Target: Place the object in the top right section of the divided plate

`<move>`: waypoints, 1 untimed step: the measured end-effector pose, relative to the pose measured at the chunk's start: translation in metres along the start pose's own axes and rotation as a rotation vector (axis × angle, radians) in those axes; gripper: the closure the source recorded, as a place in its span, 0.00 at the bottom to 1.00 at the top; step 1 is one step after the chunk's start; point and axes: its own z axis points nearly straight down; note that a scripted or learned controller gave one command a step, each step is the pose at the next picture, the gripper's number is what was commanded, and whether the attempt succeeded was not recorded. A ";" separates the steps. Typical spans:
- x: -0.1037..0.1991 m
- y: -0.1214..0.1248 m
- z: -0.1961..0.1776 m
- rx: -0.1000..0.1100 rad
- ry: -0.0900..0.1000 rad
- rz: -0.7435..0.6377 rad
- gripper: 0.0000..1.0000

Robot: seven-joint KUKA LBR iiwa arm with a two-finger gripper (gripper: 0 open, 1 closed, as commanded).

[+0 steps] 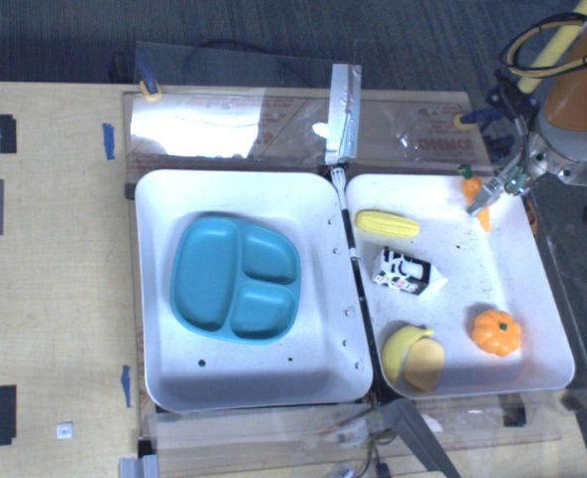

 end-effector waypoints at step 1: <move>0.000 0.000 0.001 0.001 0.001 -0.085 1.00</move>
